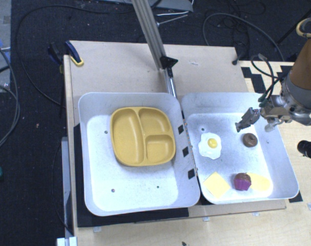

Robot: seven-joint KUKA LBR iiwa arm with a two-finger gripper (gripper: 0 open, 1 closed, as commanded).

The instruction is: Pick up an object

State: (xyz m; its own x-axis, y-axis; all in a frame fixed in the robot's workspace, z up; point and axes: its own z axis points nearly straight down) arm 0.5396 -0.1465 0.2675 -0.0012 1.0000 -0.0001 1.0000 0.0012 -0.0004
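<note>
The right bin [196, 109] holds a fried egg [210, 146], a brown chocolate donut [250, 140], a yellow cheese slice [216, 184], a purple round piece [241, 181] and a pale yellow flat piece [260, 183]. My gripper [246, 122] hangs over the right bin's upper right part, just above and slightly left of the donut. Nothing shows in its grasp. The arm's grey wrist and orange band [302, 78] reach in from the right edge.
The left bin [94, 137] carries a yellow three-compartment plate [142, 136]. A slanted metal pole [150, 29] crosses the bench above the divide between the bins. Cables lie on the dark floor around the bench.
</note>
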